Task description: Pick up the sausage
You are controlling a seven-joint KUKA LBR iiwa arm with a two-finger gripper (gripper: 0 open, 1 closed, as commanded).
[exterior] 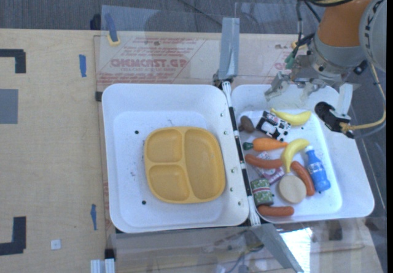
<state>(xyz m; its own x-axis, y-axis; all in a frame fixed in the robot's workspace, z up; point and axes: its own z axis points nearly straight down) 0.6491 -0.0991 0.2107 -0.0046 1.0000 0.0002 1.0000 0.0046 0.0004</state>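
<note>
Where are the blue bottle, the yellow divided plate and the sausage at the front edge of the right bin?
blue bottle (317, 171): camera view, on the middle of its body.
yellow divided plate (203, 161): camera view, on its bare right compartment.
sausage (276, 210): camera view, on the middle of its length.

Bright, even overhead light here, a touch washed out. The two white bins (116, 106) glow nearly blown out, their rims losing detail. Shadows are soft and short: a faint one rings the yellow plate (184, 164). Glare streaks across the clear panel (184, 20) behind the bins, and a bright reflection flares at the bottom edge. The picture is slightly soft and grainy overall; the small items in the right bin blur together.
</note>
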